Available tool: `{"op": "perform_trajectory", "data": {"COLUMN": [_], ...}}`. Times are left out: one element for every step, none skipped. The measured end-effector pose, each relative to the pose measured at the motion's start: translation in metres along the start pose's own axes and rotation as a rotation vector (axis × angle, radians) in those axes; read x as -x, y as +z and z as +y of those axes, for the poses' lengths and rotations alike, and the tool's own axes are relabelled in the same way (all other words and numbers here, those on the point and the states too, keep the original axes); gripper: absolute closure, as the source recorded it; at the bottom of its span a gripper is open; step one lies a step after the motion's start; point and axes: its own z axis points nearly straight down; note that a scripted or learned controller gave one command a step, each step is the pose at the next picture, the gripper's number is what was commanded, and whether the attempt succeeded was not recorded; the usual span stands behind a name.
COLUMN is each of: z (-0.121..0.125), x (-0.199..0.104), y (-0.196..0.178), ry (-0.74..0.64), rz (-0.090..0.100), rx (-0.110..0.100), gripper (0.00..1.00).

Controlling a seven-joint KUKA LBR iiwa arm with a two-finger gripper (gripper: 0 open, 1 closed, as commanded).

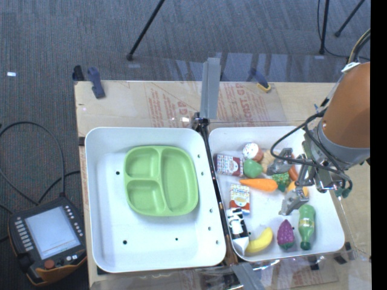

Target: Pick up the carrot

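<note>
Fingers on the gripper (294, 203) look spread apart with nothing between them, though they're small and a bit murky from this angle. They hang over the right bin (336, 237), just right of the carrot's thick end and a little below it.

So the arm (347, 110) comes in from the right side, orange band up top, grey wrist below it, with black cables looping off to the left. It's angled down and to the left into the bin, the tips pointing toward the bin floor between the carrot and the green bottle (306, 225).

As for the carrot (259, 184), it's lying flat, roughly in the middle of the right bin, pointy end toward the left. It sits right below a green round veggie (253, 168) and just above a little orange juice carton (240, 197).

Other stuff in that bin: a banana (261, 241) near the front edge, a purple fruit (285, 234) beside it, a red-and-white carton (229, 164).

Left bin (100, 222) has a green divided plate (161, 180) sitting in it.
</note>
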Motion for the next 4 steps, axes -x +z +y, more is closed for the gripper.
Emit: {"op": "perform_trajectory", "data": {"z": [0.005, 0.001, 0.003, -0.049], "x": [0.051, 0.058, 0.06, 0.053], "y": [0.151, 0.181, 0.17, 0.065], "ry": [0.037, 0.009, 0.002, -0.192], "rz": [0.014, -0.014, -0.014, -0.009], "rx": [0.002, -0.004, -0.003, -0.003], "gripper": [0.0, 0.0, 1.0, 1.0]}}
